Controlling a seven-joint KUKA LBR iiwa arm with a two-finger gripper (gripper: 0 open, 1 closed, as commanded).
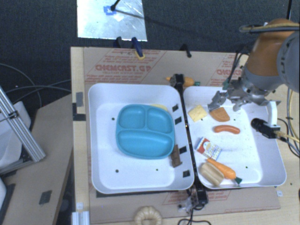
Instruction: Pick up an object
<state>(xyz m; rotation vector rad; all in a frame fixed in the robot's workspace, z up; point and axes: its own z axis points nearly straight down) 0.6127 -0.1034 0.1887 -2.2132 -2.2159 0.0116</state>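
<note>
My gripper point(227, 102) hangs over the back of the right bin point(272, 172), fingers spread open with nothing between them. Just below it in the view lies an orange toast-shaped piece point(219, 114). A yellow cheese wedge point(197, 112) lies to the left of that, and a red-orange sausage point(227, 129) sits in front of it. Nearer the front of this bin are a small white and red carton point(208, 149), a carrot point(223, 168) and a tan bread roll point(211, 174).
The left bin point(103, 172) holds a blue divided plate point(144, 130), a brown piece point(176, 156) by the divider and a yellow bit point(161, 107) behind the plate. An orange item point(188, 82) lies behind the bins. A pale ring point(148, 215) rests at the bench front.
</note>
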